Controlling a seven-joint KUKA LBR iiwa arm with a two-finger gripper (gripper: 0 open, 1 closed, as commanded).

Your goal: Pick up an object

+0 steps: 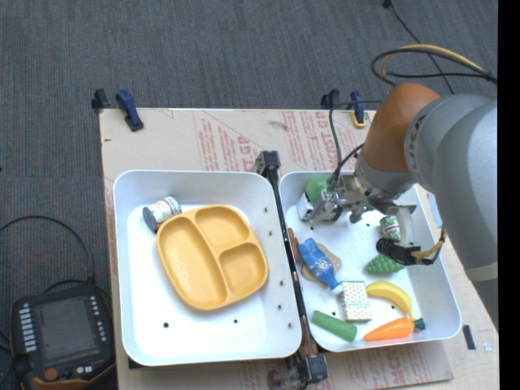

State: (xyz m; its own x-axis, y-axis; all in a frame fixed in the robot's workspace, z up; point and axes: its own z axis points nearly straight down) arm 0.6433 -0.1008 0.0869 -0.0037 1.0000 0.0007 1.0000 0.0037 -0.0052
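Reaching into the right bin (452, 311), the gripper (331, 207) hangs low near that bin's far left corner, beside a green object (316, 188); whether its claw is spread or pressed together cannot be told.
Nearer the front edge lie a blue bottle (318, 263), banana (390, 294), carrot (392, 329) and green cylinder (334, 325). The left bin (130, 315) carries a yellow divided plate (212, 255) and a small can (162, 211).

A thick, rounded grey arm (459, 161) is seen, its smooth casing banded in orange (398, 128) above the wrist. Black and yellow cables (422, 59) are looped behind it. A metallic gripper (333, 205) with dark fittings is mounted at the end.
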